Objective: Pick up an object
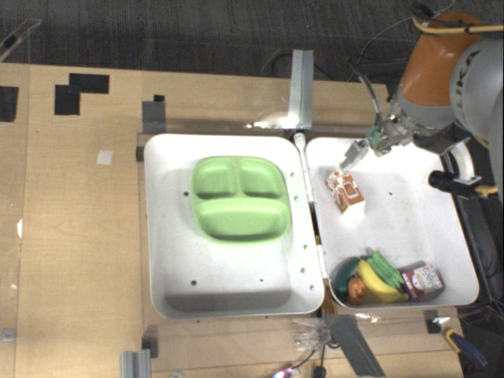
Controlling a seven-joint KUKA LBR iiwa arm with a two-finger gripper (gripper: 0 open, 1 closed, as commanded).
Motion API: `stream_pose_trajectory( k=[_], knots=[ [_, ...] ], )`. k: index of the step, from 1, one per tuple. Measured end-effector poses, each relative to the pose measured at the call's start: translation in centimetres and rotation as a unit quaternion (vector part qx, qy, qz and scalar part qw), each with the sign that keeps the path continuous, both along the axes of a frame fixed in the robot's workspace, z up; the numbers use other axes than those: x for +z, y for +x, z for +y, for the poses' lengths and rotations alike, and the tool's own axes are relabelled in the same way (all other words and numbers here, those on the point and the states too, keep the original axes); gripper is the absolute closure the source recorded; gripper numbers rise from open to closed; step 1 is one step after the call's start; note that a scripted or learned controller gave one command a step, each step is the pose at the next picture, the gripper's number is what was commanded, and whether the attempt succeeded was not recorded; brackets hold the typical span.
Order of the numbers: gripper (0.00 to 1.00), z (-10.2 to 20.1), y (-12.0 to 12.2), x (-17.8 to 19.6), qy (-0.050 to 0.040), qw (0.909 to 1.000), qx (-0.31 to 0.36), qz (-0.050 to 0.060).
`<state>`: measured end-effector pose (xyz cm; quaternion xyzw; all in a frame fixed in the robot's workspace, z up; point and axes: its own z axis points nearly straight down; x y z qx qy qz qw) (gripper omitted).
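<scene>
A small orange and white carton (345, 191) lies in the right bin (409, 203), near its upper left. My gripper (352, 154) hangs just above and behind the carton, pointing down-left from the arm at the right. A yellow banana (375, 283), a green item (385, 265), an orange piece (355, 288) and a dark red carton (421, 280) sit bunched along the right bin's front edge.
The left bin (169, 235) holds a green divided plate (240, 198). A metal post (302, 93) stands behind the divider between the bins. Black cables and a bracket (461, 181) run along the right bin's right side.
</scene>
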<state>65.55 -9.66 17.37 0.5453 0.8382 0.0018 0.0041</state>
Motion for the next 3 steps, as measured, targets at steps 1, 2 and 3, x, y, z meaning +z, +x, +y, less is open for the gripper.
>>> stream_pose_trajectory(
  k=[1,2,3],
  knots=[
    [0.0,-0.7,-1.8,-7.6,0.0,0.9977,0.068,0.001],
    [1.0,-0.5,-1.6,-6.4,-0.0002,0.9976,0.069,-0.002],
    [1.0,6.8,1.5,1.3,0.0009,0.9998,-0.019,0.001]
  ],
)
